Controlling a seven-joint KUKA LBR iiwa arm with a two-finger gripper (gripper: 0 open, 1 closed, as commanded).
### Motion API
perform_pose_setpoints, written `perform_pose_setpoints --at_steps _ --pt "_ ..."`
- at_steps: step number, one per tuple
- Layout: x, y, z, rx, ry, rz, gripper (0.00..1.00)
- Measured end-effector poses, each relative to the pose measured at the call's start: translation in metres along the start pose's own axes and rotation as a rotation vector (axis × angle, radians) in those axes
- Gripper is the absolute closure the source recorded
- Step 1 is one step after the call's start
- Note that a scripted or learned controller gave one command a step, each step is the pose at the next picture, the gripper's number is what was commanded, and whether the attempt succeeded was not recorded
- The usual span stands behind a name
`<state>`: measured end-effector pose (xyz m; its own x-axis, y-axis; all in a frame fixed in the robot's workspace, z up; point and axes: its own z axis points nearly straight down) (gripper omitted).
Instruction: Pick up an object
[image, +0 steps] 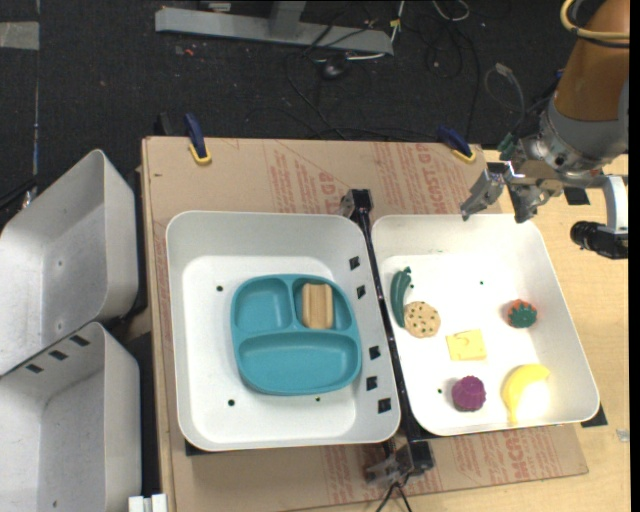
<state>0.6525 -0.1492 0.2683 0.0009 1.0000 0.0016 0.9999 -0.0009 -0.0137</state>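
Observation:
My gripper (497, 200) hangs above the far edge of the right bin (500, 240), open, with nothing between its fingers. In that bin lie a green pickle (400, 293), a chocolate-chip cookie (422, 320), a yellow square slice (466, 345), a purple round fruit (468, 393), a yellow banana (522, 387) and a small red-and-green strawberry (521, 314). All of them rest well below and nearer the front than the gripper.
The left bin (200, 300) holds a teal divided tray (290, 355) with a tan bread piece (317, 305) in its upper right compartment. Two grey-white tubs (60, 260) stand off the bench at left. Clamps (198, 148) grip the board's far edge.

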Motion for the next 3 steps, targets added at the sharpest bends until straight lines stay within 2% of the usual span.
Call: perform_pose_setpoints --at_steps 1,2,3 --pt "0.001 0.002 -0.009 -0.014 -0.002 -0.003 0.00" --pt "-0.001 -0.008 0.043 -0.009 -0.001 0.001 0.00" --pt "0.007 -0.001 0.097 -0.011 -0.001 -0.004 0.00"
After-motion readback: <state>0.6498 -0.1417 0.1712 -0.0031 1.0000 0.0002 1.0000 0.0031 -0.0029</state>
